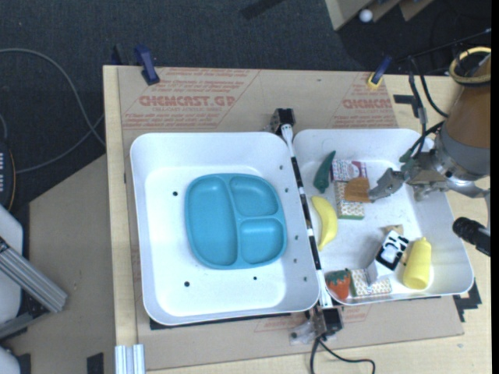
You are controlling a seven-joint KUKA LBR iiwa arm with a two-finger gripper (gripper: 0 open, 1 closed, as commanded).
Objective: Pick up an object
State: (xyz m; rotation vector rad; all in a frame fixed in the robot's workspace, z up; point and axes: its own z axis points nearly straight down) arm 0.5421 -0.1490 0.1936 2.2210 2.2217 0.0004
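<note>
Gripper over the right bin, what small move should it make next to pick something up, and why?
Probably a short descent toward the brown packet. The gripper sits just right of it over the right bin, and I see nothing between its fingers. The banana and yellow bottle lie farther away, so the packet seems the nearest target.

You were looking at a robotics lab, most likely: a plywood bench stencilled with a maker's name, clamps at its back edge, cables trailing over dark carpet, and two white bins screwed side by side.
</note>
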